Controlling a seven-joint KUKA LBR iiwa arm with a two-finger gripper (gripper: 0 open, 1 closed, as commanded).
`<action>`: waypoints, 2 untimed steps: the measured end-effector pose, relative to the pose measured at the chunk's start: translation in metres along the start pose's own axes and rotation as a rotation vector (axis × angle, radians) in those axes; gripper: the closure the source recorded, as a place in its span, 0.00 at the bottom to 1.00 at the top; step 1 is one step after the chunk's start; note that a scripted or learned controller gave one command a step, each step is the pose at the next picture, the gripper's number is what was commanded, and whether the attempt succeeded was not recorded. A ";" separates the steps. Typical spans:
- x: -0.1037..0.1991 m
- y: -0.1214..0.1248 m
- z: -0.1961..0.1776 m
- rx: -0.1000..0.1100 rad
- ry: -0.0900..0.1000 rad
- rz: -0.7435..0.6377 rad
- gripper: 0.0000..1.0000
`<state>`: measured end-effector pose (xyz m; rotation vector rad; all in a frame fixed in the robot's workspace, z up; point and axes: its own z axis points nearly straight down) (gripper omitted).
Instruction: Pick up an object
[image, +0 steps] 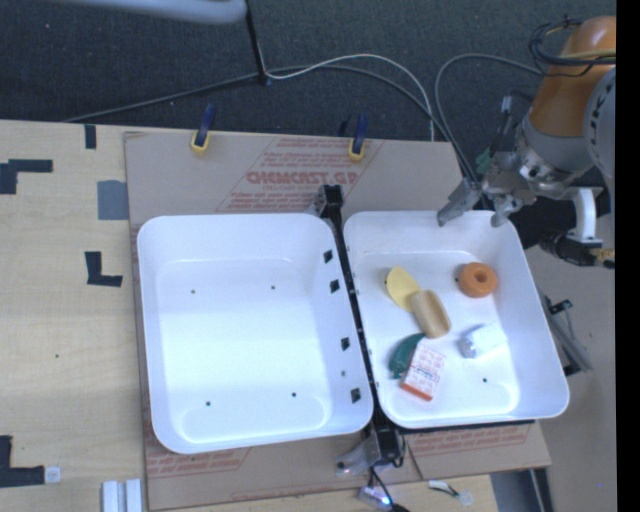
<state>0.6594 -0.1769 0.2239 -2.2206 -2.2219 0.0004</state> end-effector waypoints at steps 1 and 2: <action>0.000 0.000 -0.010 0.000 0.000 -0.001 1.00; 0.067 -0.010 0.008 0.002 0.001 -0.004 1.00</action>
